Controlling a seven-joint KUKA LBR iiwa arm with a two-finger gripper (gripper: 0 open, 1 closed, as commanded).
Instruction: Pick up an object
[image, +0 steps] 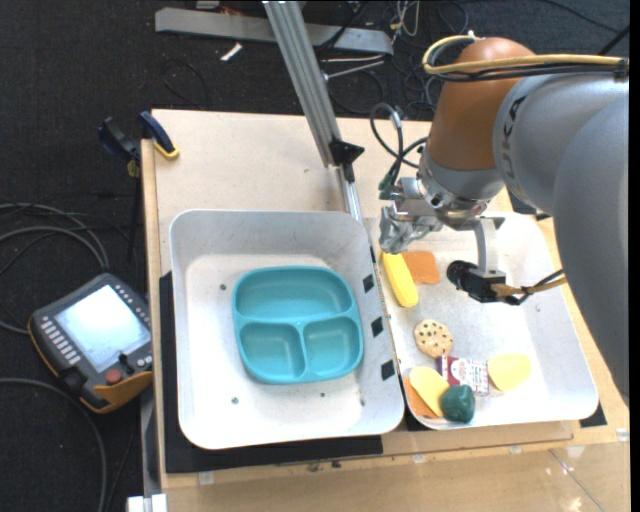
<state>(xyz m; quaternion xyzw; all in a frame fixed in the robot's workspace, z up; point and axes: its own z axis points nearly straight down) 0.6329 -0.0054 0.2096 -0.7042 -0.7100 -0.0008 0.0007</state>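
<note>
Two bins share the desk (250, 150). Whether the end effector (398, 236) is apart or together cannot be told; it hangs at the right bin's (560, 340) far-left corner, just above a banana (401, 279). Near that bin's front edge lie a cookie (432, 337), lemon (509, 371) and green piece (459, 403). A teal tray (297, 323) sits in the left bin (200, 300).

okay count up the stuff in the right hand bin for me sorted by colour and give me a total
Yellow: 3, the banana, a lemon-shaped piece and a yellow piece at the front
Orange: 2, the slab by the banana and a bit under the yellow piece
Tan: 1, the cookie
Green: 1, the dark lump
Red and white: 1, the small packet
Total: 8
</note>
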